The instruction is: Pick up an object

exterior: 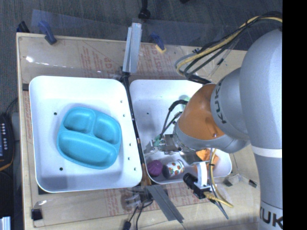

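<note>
The arm (249, 104) is seen reaching in from 3 o'clock, bent low over the right bin (148, 97). The end effector (160, 145) is positioned inside that bin near its 7 o'clock side; whether it is apart or together cannot be told. A purple object (155, 167) is seen just below it, at the bin's 6 o'clock edge, with a small patterned can (173, 168) lying just beside it at 3 o'clock. An orange item (207, 155) is partly hidden under the wrist. In the left bin (43, 95) a blue compartment tray (89, 137) is laid. Both bins are carried by the surface (72, 56).
</note>
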`<move>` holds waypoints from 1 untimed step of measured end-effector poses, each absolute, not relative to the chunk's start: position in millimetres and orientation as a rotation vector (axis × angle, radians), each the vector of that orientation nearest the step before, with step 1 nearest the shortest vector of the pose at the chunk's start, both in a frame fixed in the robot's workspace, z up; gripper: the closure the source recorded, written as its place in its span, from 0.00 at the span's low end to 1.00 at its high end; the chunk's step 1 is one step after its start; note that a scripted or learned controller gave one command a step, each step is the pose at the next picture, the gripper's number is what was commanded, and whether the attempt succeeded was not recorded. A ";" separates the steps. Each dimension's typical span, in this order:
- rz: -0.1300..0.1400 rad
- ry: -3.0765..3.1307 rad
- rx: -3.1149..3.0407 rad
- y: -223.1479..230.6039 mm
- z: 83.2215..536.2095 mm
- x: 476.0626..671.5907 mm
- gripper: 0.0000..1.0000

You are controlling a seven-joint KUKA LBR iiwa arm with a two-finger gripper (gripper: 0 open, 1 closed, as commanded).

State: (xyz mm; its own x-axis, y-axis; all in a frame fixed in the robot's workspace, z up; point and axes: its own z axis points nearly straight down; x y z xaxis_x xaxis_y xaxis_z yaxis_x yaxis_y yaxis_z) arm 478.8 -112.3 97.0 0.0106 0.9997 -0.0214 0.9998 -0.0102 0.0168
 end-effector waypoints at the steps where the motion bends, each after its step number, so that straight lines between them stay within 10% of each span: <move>1: -0.008 2.206 2.220 -114.6 93.5 522.0 0.00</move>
State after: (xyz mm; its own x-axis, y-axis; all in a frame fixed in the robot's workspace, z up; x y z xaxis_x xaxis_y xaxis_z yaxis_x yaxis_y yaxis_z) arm 522.0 -114.6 93.5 0.0062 0.9999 -0.0123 1.0000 -0.0061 0.0049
